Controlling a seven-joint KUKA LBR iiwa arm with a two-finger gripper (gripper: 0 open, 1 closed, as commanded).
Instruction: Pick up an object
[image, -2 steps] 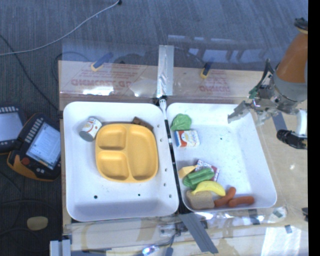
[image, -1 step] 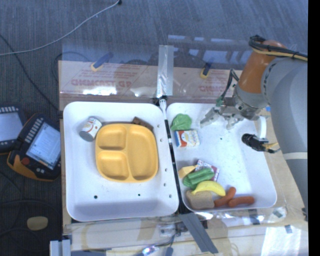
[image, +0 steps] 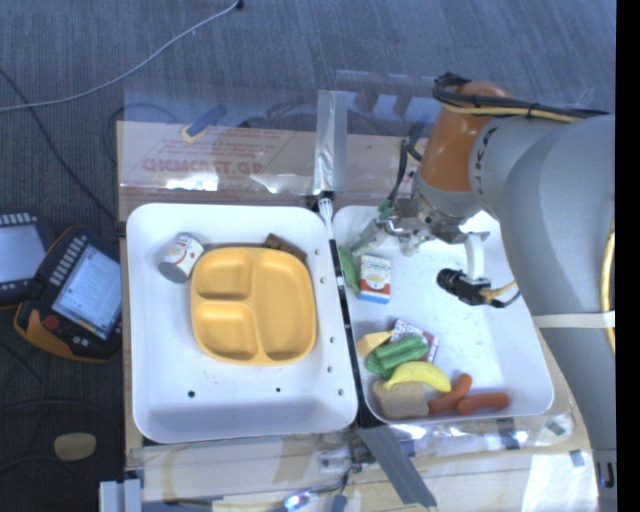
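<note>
Just below the tool (image: 400, 225), in the right bin (image: 520, 345), a small carton (image: 375, 277) stands nearest, its long side running away from the tool; nothing sits in its grip, and its opening I cannot tell.

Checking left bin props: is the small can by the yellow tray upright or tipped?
Tipped. The can lies on its side, touching the yellow tray.
</note>
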